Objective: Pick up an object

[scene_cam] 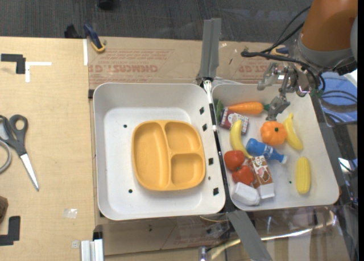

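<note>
At the far left of the counter (51,140) we see a pair of scissors (21,147) lying flat, grey handles up and blades pointing down and to the right. Next comes the left bin (108,157), which holds a yellow divided plate (169,155) with three compartments, sitting roughly in its middle.

In the right bin (324,180) the objects crowd together. Nearest the shared wall lie a small dark red packet (234,120) and a carrot (245,107) above it. Below them a banana (237,136) runs top to bottom, touching a red tomato (234,159) and a strawberry-like red piece (244,174). A blue bottle (265,151) slants between the banana and a brown carton (261,172), and a white block (246,195) rests at the bottom. The orange (274,133) sits just right of centre, with a second banana (293,132) beside it and a corn cob (303,174) lower right.

The claw (282,86) hangs at the bin's upper edge, above the orange and up-right of the carrot, apart from both. We cannot tell how it is set; nothing shows within it.
</note>
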`<state>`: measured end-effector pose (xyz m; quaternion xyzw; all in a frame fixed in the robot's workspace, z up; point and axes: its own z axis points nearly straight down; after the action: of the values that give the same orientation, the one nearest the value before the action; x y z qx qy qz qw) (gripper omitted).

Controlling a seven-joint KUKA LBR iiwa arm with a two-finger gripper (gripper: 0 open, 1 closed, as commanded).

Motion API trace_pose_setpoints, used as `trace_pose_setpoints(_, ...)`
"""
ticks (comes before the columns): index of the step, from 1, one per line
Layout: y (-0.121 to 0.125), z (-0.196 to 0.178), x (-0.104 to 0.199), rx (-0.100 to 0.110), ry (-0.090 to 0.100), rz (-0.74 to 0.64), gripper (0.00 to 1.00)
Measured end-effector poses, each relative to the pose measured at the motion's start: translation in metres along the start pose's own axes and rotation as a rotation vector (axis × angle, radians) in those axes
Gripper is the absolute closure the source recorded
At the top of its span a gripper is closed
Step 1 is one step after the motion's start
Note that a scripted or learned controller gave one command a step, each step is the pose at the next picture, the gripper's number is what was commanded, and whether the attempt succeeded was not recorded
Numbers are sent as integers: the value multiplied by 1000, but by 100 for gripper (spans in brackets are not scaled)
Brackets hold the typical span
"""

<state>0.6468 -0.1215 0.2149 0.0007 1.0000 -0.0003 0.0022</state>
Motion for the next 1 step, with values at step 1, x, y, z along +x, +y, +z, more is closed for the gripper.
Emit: trace_pose_setpoints(1,30,114,30,1,-13,4,0)
